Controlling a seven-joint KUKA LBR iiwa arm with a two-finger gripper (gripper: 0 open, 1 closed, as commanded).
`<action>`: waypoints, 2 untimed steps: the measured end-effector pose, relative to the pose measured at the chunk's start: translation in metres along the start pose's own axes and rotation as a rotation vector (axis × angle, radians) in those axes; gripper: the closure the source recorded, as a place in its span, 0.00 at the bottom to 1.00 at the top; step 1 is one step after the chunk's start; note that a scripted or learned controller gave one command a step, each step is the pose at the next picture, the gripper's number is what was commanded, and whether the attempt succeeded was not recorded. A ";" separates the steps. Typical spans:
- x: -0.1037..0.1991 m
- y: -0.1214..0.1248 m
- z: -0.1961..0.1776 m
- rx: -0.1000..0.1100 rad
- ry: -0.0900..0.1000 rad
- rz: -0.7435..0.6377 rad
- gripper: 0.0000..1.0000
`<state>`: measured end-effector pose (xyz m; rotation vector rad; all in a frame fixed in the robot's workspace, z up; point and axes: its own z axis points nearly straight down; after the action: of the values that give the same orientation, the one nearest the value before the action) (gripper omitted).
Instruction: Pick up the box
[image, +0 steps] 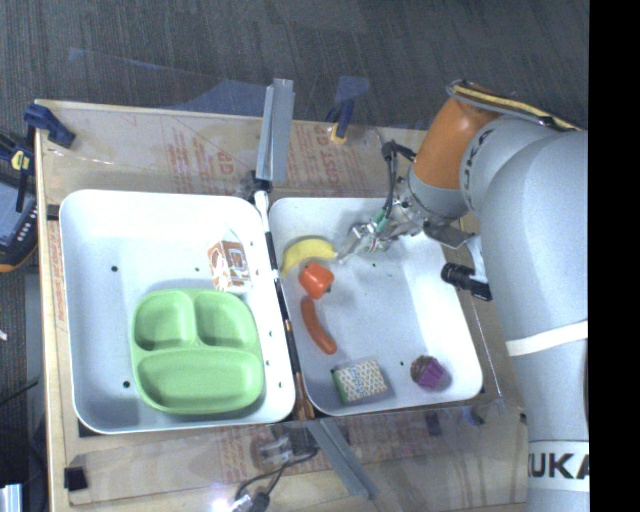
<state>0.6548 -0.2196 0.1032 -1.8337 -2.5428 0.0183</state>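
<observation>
Box (359, 380), patterned, lies flat at near edge of right bin (455, 300), just beside front wall; purple item (430, 373) near, sausage (319, 326) beside. Gripper (366, 238) at bin's far side by banana (307, 252); finger opening: cannot tell. Approach from above; front wall limits room, open floor at bin middle

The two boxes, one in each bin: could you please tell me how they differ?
The left box is brown and white and sits tilted by the green tray; the right box is green-patterned and lies flat near its bin's front wall. The left box looks slightly smaller. Both lie apart from the hand.
</observation>
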 end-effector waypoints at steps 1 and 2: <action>0.000 0.000 0.000 0.000 0.000 0.000 0.00; 0.000 0.000 0.000 0.000 0.000 0.000 0.00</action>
<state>0.6548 -0.2196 0.1031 -1.8337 -2.5428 0.0182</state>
